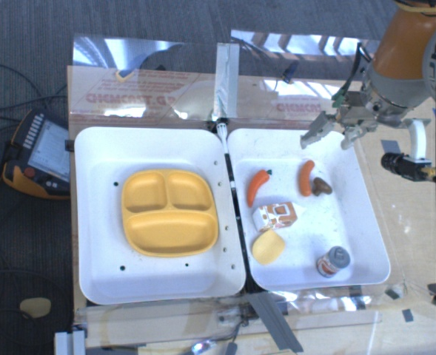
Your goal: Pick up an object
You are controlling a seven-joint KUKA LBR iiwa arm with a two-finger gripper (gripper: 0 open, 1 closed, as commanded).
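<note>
My gripper (pixel 329 134) hangs open over the back of the right bin (pixel 366 198), its two fingers spread apart with nothing between them. Below it in the right bin lie an orange sausage-shaped piece (pixel 306 177) with a small brown object (pixel 321 186) touching it, an orange-red carrot (pixel 257 186), a white and orange patterned item (pixel 277 214), a yellow rounded block (pixel 268 247) and a small grey-topped can (pixel 334 261). The sausage piece sits closest to the gripper, a little toward the front.
The left bin (pixel 99 198) holds a yellow divided plate (pixel 170 211). A ridge (pixel 232 198) separates the two bins. A handheld pendant (pixel 36 154) with cables lies on the floor at the left. Shiny foil panels (pixel 225 72) stand behind the bins.
</note>
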